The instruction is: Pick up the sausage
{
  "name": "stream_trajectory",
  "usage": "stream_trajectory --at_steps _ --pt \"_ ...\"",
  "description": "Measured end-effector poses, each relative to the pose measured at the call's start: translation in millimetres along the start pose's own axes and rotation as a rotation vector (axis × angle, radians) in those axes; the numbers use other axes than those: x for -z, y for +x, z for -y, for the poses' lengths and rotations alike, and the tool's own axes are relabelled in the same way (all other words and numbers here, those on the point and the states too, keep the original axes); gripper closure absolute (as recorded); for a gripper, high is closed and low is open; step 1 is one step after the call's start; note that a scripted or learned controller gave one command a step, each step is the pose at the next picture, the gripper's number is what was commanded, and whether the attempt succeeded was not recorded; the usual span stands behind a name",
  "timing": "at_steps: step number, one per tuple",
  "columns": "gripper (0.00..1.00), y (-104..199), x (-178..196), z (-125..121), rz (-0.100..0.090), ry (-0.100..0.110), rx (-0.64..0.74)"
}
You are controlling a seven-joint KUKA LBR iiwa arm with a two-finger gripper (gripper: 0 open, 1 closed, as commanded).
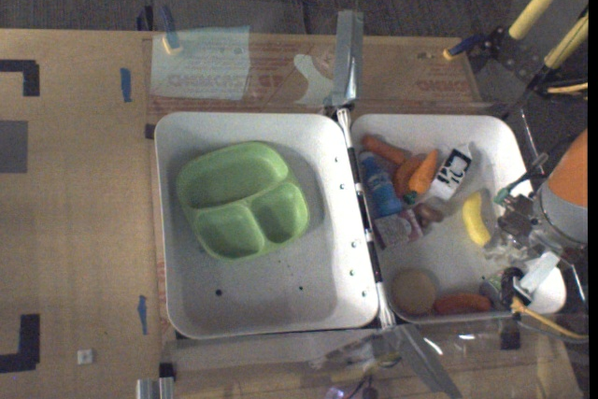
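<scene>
Sausage pick: not yet started.
Sausage lies untouched on the floor of the right bin, near its front edge, beside a brown disc. Gripper sits just right of it; grip state cannot be read. Approach, grasp and lift all remain.

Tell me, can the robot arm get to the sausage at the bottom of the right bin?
Probably yes. The sausage lies flat on the floor of the right bin, with nothing on top of it. The gripper sits just to its right. The brown round thing on its left is close and could get bumped.
</scene>
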State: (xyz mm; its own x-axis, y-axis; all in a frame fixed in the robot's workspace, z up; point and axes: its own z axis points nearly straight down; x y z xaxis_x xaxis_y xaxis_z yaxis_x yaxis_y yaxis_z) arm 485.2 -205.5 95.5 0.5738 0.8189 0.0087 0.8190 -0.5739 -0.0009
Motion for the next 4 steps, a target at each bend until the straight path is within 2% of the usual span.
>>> stream_trajectory --at_steps 1,2,3,4 --pt "1.00 51.8 -9.6 -44.7 0.010 -0.005 0.210" --pt "1.00 52.5 -0.2 -44.9 0.011 -0.005 0.211" --pt "1.00 168.6 -9.9 -47.3 0.006 -0.004 0.345" --pt "1.00 293.1 87.8 17.4 0.007 -0.001 0.439"
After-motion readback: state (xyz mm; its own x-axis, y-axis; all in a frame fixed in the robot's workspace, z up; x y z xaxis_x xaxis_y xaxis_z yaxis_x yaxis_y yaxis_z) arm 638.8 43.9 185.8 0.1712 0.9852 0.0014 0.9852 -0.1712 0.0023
